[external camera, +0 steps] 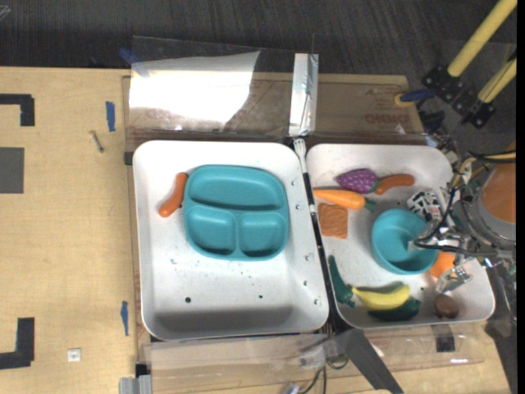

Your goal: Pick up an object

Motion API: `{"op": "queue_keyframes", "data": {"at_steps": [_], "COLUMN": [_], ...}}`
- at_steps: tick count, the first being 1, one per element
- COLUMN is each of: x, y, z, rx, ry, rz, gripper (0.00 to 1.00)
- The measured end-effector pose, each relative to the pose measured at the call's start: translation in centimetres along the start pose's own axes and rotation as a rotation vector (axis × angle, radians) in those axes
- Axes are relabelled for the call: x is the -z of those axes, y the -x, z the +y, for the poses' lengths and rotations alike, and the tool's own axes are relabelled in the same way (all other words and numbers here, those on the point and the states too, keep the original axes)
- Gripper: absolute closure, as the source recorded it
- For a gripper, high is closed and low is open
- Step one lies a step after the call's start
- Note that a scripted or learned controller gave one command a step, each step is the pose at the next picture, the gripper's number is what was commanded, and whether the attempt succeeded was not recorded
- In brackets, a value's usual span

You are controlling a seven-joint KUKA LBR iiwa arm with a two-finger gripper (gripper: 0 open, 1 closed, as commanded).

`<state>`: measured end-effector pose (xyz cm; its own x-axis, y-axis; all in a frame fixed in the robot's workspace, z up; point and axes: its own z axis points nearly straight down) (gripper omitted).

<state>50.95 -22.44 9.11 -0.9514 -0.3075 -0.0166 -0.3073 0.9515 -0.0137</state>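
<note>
My gripper comes in from the right and hangs low over the right bin, at the right rim of a teal bowl. A small orange piece lies right under it, and I cannot tell whether they touch. Around the bowl lie a purple grape bunch, an orange carrot, an orange sausage, an orange square, a yellow banana, a dark green piece, a brown lump and a black-and-white item.
The left bin holds a teal divided plate with an orange sausage beside its left edge. A ridge separates the two bins. The arm's grey body with its orange band and cables crowd the right bin's right side.
</note>
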Motion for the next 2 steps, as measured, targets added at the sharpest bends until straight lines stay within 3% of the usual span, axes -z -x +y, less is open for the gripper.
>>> {"op": "queue_keyframes", "data": {"at_steps": [1, 2], "x": [1.7, 14.3], "y": [0.9, 14.8], "z": [0.3, -2.6], "rx": [0.004, 0.091], "ry": [-0.001, 0.008], "rz": [-0.021, 0.002], "gripper": [1.00, 1.00]}}
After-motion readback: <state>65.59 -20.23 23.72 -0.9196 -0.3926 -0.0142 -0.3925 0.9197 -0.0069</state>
